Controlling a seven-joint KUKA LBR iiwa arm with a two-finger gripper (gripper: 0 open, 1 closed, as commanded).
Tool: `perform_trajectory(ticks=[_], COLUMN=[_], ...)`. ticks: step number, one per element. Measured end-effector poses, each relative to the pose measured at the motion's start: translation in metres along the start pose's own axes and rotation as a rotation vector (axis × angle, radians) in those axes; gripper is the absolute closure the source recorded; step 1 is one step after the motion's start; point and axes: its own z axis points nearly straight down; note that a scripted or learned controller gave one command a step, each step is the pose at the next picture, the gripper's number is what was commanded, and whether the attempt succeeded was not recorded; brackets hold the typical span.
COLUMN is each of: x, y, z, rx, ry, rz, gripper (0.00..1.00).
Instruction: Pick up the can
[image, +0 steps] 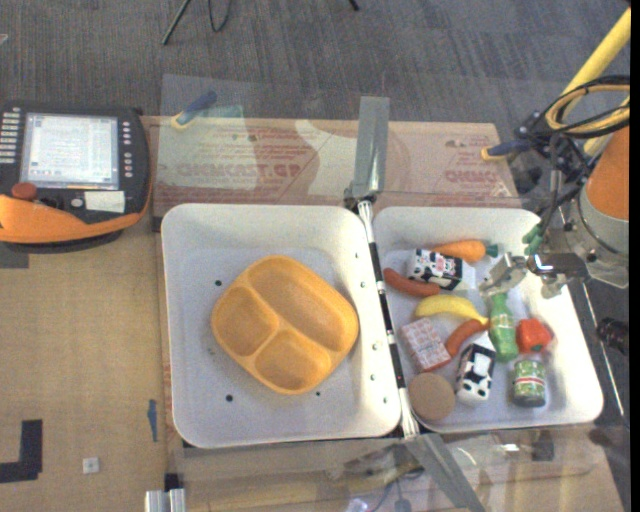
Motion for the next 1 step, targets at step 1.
perform_trajectory(ticks=[1], x=[0.0], y=[0.0009], z=[-0.01], rx=[-0.002], ry=[0.0], rz=[0.0], gripper=[1.0])
